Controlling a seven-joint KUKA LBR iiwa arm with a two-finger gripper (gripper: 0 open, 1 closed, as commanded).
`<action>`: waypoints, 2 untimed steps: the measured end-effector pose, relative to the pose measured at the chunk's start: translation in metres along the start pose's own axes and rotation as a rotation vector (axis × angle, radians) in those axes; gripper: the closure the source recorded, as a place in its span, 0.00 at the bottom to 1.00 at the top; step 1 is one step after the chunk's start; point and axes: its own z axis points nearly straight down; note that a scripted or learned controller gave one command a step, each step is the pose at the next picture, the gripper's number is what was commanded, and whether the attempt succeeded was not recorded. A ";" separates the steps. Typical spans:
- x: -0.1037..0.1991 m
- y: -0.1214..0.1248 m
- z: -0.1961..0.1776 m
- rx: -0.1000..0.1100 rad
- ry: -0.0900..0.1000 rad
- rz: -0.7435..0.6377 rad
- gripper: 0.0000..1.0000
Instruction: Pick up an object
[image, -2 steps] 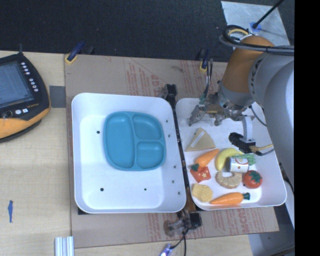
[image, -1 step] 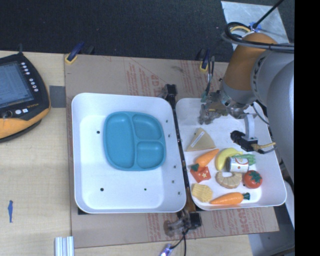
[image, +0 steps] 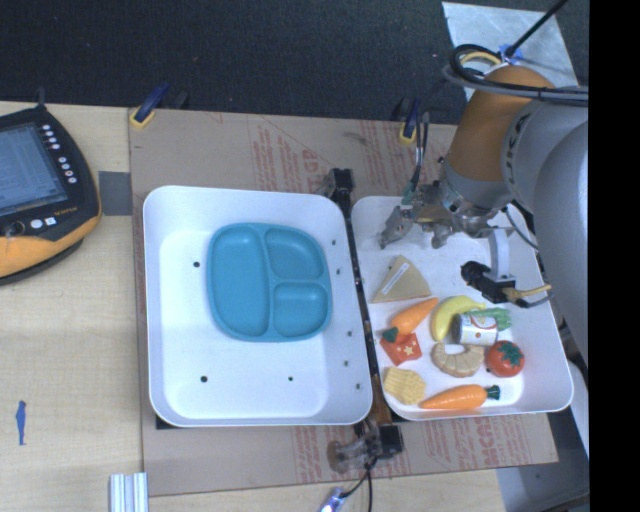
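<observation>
The right bin (image: 372, 222) holds toy food: a tan sandwich wedge (image: 398, 280), a small carrot (image: 411, 315), a banana (image: 451, 312), a small can (image: 479, 328), a tomato (image: 506, 358), a round cookie (image: 457, 360), a red strawberry-like piece (image: 401, 347), a yellow cracker (image: 404, 384) and a long carrot (image: 458, 398). My gripper (image: 414, 236) hangs over the bin's far end, just beyond the sandwich wedge. Its fingers are spread open with nothing between them.
The left bin (image: 170, 300) holds a blue divided plate (image: 268, 280). An orange-edged control pendant (image: 40, 195) lies at the far left of the bench. Clamps (image: 340, 184) sit between the bins at the back and front. My arm's grey body (image: 555, 200) fills the right side.
</observation>
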 end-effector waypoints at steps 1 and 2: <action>0.000 -0.001 0.021 0.005 0.001 0.005 0.00; 0.000 -0.001 0.010 0.006 0.001 0.002 1.00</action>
